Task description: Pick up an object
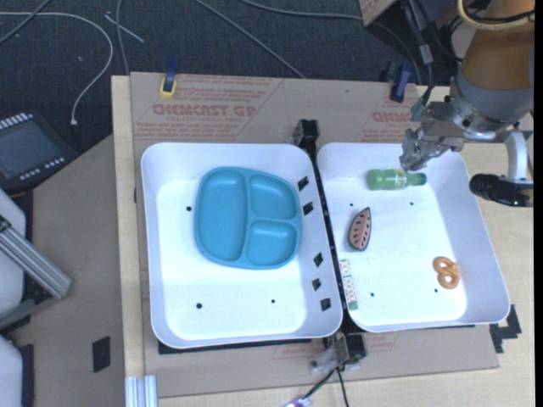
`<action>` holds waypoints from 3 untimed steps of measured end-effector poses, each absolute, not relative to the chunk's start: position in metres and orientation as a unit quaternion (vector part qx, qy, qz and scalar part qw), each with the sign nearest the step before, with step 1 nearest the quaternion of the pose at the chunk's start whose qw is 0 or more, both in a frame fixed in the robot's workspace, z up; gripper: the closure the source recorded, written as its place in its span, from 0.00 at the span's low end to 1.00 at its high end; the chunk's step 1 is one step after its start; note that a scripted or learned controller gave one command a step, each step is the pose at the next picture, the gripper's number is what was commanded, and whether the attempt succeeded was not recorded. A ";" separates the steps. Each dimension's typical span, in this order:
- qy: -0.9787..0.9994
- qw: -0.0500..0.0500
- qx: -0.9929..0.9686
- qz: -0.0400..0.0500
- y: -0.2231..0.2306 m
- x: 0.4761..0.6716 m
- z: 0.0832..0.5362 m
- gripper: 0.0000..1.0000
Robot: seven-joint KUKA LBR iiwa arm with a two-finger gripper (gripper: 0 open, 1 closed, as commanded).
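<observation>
We've got the gripper (413, 157) right over the cap end of the green bottle (394, 179) (lying sideways, long axis left-right, in the right bin (475, 219)), can't tell finger state.

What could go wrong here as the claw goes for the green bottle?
1. The bottle lies on its side and looks round, so it may roll away under the claw.
2. It sits close to the right bin's far wall, leaving little room for a clean approach.
3. The claw is over the bottle's cap end, not its middle, so a grasp could tip or slip.
</observation>
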State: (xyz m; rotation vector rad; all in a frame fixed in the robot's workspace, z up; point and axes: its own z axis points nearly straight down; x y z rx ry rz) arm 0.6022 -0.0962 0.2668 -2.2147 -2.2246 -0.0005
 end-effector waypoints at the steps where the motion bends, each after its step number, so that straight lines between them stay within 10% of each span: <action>1: -0.709 0.002 -0.705 0.000 -0.050 0.598 0.252 1.00; 3: -0.709 0.003 -0.705 0.000 0.054 0.593 0.225 1.00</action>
